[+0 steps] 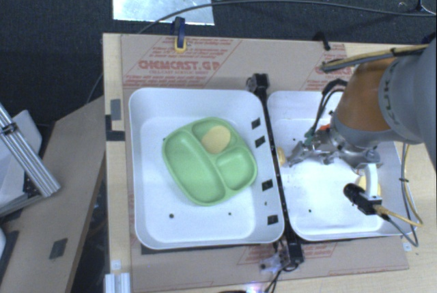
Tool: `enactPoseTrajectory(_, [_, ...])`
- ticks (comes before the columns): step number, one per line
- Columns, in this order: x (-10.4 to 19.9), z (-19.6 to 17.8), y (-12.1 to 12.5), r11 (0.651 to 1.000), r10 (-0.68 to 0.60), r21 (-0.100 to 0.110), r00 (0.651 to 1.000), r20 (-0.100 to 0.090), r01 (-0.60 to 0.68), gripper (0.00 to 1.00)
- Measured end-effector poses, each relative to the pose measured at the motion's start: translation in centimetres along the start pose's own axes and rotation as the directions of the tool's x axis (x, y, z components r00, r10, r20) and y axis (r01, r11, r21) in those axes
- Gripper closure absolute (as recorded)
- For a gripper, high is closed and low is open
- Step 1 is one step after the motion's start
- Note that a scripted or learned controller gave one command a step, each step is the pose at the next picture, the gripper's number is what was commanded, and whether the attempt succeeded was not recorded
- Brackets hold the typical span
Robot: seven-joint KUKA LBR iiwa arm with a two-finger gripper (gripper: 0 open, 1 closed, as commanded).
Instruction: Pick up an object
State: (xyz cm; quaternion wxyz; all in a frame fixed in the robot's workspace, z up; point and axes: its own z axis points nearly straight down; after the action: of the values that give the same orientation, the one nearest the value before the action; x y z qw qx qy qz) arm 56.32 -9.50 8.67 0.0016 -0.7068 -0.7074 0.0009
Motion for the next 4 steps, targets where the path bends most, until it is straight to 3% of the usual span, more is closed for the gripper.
enactPoseTrajectory(1, [-0.1,-1.4,0.2,1.000,0.000,-0.006,1.000,0.001,0.000,1.00])
enactPoseTrajectory(4, [0.0,-17.7,1.9,1.000,-0.005,-0.011,1.000,0.002,0.005,1.00])
